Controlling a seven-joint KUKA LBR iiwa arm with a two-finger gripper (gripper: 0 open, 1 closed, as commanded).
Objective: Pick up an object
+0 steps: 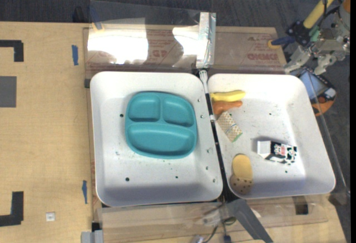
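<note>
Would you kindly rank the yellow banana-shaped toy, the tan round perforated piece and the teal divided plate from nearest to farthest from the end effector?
From the end effector, at the upper right:
1. Yellow banana-shaped toy, right bin's upper left.
2. Tan round perforated piece, right bin's lower left.
3. Teal divided plate, in the left bin.

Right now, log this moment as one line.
gripper: outside bins, upper right | left bin: teal plate | right bin: banana, carrot, cookie | nothing grasped

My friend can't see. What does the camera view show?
Two white bins sit side by side: the left bin holds a teal divided plate, and the right bin holds a yellow banana, an orange carrot and other small objects.
</note>
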